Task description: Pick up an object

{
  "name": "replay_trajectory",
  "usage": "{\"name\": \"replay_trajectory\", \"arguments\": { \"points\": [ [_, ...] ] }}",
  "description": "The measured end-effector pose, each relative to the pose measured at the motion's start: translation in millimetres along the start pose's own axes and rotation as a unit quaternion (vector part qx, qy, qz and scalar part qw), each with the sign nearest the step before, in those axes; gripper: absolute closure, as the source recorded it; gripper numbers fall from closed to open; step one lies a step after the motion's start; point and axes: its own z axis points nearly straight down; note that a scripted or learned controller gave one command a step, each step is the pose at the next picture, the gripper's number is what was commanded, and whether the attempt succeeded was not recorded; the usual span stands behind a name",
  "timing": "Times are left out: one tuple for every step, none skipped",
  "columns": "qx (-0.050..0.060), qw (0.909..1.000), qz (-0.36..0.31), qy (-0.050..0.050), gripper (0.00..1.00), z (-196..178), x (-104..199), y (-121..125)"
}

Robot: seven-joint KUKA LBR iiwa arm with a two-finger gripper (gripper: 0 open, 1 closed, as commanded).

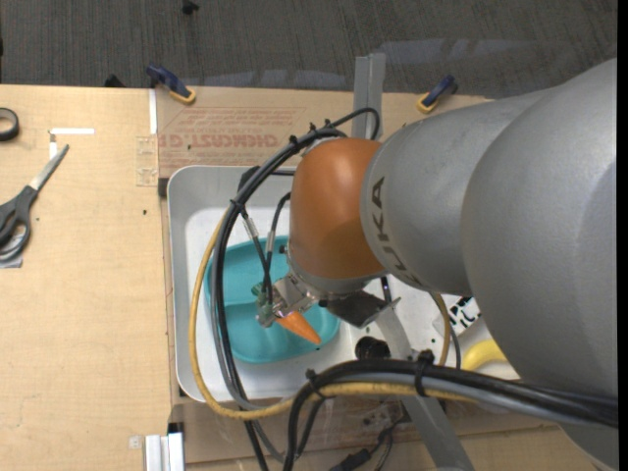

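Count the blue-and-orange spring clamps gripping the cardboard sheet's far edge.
2. One spring clamp sits at the cardboard's far left corner, the other spring clamp toward the far right. The arm may hide more.

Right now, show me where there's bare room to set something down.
The wooden bench left of the white bin is bare below the scissors. The bin is crowded: a teal dish, an orange piece, cables and the arm.

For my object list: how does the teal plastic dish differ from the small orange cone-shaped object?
The teal plastic dish is large, shallow and lies flat in the white bin; the small orange cone-shaped object is far smaller, pointed and tilted. The dish is partly hidden by the arm. Both sit in one bin.
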Motion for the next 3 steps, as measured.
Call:
{"name": "replay_trajectory", "arguments": {
  "points": [
    [0.000, 0.9747, 0.224, -0.001, 1.00, -48, 22, 13],
    [-0.002, 0.9918, -0.128, -0.001, 1.00, -172, 28, 16],
    [-0.001, 0.9880, -0.154, 0.000, 1.00, 5, 23, 13]
  ]
}}
